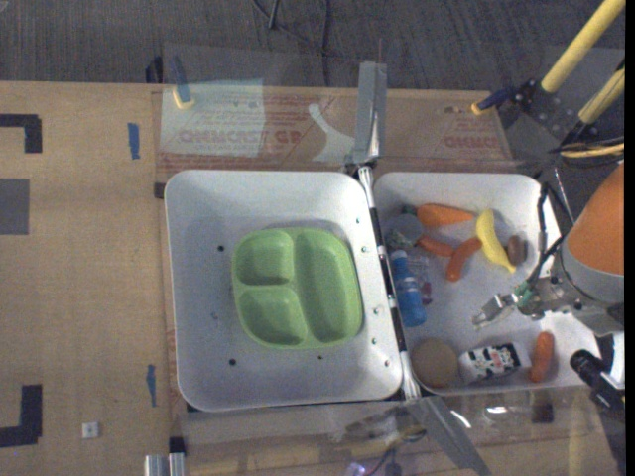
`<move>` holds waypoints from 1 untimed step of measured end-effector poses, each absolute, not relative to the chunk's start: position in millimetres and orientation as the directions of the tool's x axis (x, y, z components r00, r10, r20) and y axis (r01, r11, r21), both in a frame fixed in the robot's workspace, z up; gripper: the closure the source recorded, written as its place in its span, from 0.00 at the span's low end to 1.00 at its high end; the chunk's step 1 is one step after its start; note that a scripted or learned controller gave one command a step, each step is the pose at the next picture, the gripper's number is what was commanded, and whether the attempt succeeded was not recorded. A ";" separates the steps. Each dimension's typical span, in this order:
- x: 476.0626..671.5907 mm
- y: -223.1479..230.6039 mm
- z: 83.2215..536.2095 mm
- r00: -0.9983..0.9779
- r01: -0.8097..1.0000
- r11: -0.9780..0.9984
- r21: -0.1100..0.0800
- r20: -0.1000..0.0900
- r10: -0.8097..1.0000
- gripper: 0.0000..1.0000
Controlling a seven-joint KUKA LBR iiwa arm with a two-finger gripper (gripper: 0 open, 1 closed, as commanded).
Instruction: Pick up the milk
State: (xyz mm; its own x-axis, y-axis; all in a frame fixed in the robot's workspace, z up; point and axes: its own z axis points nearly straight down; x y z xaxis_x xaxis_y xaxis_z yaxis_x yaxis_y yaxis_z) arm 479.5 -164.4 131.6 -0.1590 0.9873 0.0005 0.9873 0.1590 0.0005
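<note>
The milk (491, 361) is a small white carton with black cow patches. It lies on its side near the front wall of the right bin (451, 188). My gripper (504, 305) hovers just behind the carton, apart from it, and the arm comes in from the right. The gripper is open with nothing between its fingers.
In the right bin a brown round item (434, 362) lies left of the milk and an orange sausage (541, 356) right of it. Farther back are a blue bottle (407, 288), a carrot (445, 214), a banana (492, 241) and another sausage (461, 259). The left bin (198, 206) holds a green divided plate (296, 288).
</note>
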 end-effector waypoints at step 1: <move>480.3 -107.9 86.4 0.167 0.986 -0.167 0.004 -0.001 0.986 0.00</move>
State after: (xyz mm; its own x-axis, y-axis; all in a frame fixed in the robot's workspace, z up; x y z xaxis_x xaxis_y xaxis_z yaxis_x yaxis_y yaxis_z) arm 480.3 -107.9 86.4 0.1667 0.9860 -0.0005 0.9860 -0.1667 0.0041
